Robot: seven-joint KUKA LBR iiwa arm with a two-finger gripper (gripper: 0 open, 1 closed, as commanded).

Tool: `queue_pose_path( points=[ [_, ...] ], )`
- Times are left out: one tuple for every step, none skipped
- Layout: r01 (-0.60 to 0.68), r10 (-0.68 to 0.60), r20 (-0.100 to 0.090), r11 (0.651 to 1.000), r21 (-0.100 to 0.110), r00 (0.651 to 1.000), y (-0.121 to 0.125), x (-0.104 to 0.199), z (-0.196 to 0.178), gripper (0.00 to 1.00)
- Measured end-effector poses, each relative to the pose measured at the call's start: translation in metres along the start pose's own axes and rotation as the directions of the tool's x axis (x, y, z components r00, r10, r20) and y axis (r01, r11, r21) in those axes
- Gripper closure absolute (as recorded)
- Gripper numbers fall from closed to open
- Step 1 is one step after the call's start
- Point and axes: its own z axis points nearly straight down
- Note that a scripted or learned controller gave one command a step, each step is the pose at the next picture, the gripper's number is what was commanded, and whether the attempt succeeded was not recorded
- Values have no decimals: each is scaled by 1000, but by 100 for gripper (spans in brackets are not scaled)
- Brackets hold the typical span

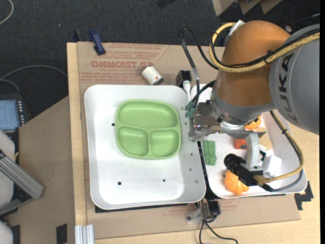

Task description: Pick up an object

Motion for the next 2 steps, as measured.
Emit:
queue_pose_path(
  points=[
    [14,-15,-11,999,-32,1000,-6,25,-205,100],
    [14,-14,-6,1000,-16,1000,-7,51,-216,100]
  ],
)
